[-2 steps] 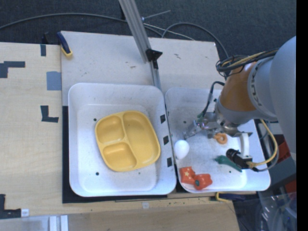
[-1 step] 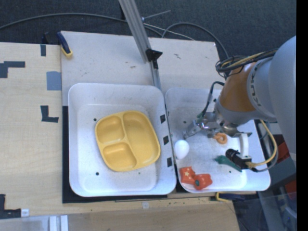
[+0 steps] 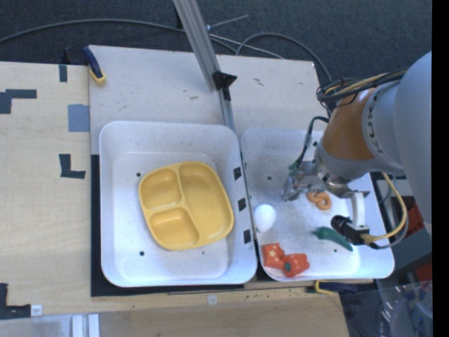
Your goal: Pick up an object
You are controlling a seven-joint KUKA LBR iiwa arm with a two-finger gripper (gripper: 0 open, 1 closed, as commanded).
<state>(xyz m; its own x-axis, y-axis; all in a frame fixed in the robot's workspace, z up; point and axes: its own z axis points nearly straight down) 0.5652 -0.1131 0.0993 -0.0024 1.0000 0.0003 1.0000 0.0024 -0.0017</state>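
Four small items sit in the right bin (image 3: pixel 280 146): a white egg (image 3: pixel 264 217), a red-orange toy (image 3: pixel 284 259), an orange ring (image 3: pixel 320 200), a green piece (image 3: pixel 331 236). The egg, likely light, smooth and slippery, wants a mid-body grasp. The pincer (image 3: pixel 295 186) hovers above; its state cannot be told.

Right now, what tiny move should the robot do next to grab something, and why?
Probably lower straight down: the end effector hovers in the right bin beside the orange ring, with the white egg farther off, so the ring looks the easiest grab.
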